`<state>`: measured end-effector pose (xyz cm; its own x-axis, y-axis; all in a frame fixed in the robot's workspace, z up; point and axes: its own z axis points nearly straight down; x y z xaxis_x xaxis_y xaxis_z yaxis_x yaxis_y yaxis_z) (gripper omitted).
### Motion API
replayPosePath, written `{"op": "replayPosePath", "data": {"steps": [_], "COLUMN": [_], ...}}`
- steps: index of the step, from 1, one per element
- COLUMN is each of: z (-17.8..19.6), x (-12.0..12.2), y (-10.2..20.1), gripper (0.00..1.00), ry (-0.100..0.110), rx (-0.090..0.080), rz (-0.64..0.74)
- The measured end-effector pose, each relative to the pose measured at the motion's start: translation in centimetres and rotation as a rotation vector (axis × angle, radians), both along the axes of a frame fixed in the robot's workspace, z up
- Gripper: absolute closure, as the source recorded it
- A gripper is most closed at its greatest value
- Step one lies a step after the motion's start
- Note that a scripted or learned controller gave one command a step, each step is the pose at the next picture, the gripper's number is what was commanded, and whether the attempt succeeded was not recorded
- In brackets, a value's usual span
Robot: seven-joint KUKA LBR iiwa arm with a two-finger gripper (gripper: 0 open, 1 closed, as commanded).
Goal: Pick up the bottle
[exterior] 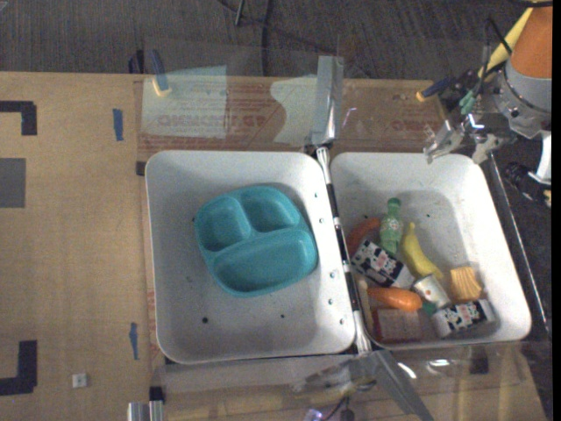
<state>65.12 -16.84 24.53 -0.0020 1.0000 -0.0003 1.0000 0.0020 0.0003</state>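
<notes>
A small green bottle (391,228) with a green cap lies in the right bin (456,191), near its middle left, between an orange carrot and a banana. My gripper (457,150) hangs above the bin's far right corner, up and to the right of the bottle and well apart from it. Its fingers are spread open with nothing between them.
Packed around the bottle are a banana (419,253), two carrots (394,299), two cow-patterned cartons (379,262), a small cup (429,288), a waffle piece (465,281) and a brown block (399,324). The left bin (175,191) holds a teal divided plate (254,238).
</notes>
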Motion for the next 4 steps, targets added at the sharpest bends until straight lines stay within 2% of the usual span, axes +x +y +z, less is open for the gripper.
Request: {"op": "replayPosePath", "data": {"steps": [1, 2, 3, 4], "z": [-14.9, -15.6, -15.6, -14.4], "x": [0.0, -4.5, -4.8, -4.7], "y": [2.3, 3.2, 4.6, 4.4], "gripper": [0.00, 0.00, 0.00, 1.00], "ry": [-0.004, -0.008, -0.009, -0.014], "rx": [-0.001, -0.001, -0.003, -0.007], "rz": [0.017, -0.023, -0.058, -0.061]}}
